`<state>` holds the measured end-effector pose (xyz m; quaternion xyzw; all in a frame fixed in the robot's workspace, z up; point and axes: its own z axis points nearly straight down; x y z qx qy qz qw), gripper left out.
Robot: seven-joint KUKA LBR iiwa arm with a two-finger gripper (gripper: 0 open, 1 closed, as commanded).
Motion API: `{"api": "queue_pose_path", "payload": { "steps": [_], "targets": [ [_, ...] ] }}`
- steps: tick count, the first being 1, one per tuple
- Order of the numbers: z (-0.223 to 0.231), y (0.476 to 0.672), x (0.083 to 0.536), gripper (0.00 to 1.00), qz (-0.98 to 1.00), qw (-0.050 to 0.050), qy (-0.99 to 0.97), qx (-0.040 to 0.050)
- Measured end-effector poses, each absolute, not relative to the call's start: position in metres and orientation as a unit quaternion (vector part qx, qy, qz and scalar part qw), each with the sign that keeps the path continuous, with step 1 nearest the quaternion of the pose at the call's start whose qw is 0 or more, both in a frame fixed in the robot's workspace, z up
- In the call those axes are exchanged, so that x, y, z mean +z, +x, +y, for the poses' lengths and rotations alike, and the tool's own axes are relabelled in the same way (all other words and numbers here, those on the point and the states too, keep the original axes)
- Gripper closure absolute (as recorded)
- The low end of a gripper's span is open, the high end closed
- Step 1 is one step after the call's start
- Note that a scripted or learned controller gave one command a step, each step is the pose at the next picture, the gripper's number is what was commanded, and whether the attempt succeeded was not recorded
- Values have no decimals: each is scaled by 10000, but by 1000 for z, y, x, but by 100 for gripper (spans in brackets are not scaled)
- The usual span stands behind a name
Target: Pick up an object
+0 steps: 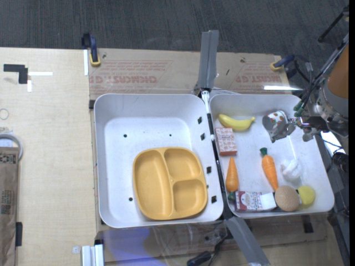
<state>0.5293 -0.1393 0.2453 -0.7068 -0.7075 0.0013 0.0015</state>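
The gripper (279,125) hangs over the far part of the right bin (327,204), reaching in from the right, and whether it is apart or together cannot be told from this view; nothing shows clamped in it. Just left of it lies a yellow banana (236,122), with a small red carton (225,141) near that. Toward the middle of the bin rest two carrots, one (231,174) by the left wall and one (269,170) further right. Along the near wall sit a milk carton (254,200), a tan round object (287,198) and a yellow fruit (305,195), with something white (292,169) just beyond them. The left bin (111,148) holds a yellow divided plate (169,182).
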Motion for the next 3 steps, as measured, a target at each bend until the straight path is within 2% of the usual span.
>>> {"api": "queue_pose_path", "payload": {
  "steps": [1, 2, 3],
  "targets": [
    [-135, 522, 94, 0, -6733, 17, -7394, 10],
    [-136, 522, 102, 100, -6718, 25, -7407, 16],
    [-37, 523, 213, 100, -6166, 6, -7873, 13]
  ]
}}
